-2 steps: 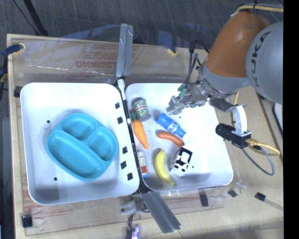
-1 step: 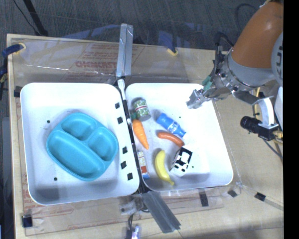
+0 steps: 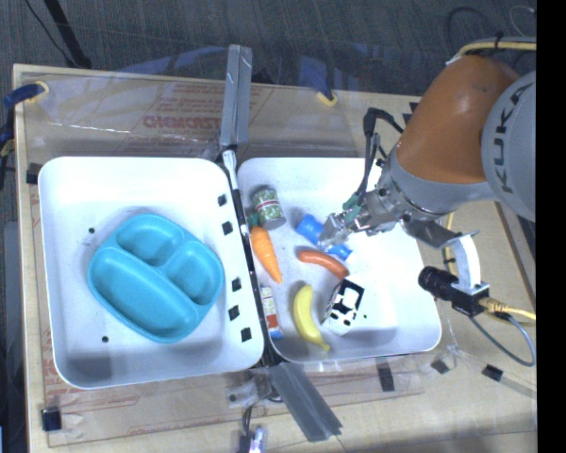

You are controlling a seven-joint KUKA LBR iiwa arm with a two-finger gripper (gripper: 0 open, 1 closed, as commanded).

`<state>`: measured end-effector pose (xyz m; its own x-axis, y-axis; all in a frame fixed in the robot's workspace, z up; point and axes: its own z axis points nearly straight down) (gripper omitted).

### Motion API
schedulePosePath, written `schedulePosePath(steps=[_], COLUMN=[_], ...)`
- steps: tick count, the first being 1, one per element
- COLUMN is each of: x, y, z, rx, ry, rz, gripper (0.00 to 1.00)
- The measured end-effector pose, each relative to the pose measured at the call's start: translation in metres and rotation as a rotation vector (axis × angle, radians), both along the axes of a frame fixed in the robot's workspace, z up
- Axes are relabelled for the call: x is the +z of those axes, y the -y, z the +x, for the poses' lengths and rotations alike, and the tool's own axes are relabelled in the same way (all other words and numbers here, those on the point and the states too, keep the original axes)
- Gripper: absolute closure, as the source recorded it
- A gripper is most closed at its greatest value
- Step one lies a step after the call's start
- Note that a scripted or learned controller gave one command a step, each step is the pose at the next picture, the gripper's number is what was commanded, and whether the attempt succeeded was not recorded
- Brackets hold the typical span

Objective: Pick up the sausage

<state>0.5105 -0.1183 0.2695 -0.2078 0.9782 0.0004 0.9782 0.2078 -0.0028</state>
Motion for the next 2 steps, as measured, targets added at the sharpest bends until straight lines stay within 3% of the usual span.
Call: schedulePosePath(steps=[1, 2], x=[0.024, -0.003], y=[0.059, -0.026], z=[-0.005, -0.016], rx=[0.074, 0.055], ry=[0.003, 0.001], rz=[-0.001, 0.000], gripper=[1.00, 1.00])
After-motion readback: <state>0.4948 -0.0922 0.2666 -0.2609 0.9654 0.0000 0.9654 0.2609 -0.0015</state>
